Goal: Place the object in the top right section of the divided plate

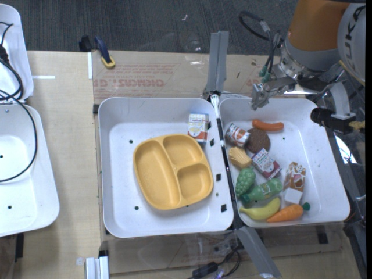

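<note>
The arm (325, 22) reaches over the right bin (325, 156)'s far rim. The left bin (116, 156) bears a yellow divided plate (172, 171), and a small carton (198, 127) stands just beyond the plate's far right corner, outside its sections. The gripper (260, 99) hangs above the right bin's far left corner; whether it grips anything cannot be told.
</note>
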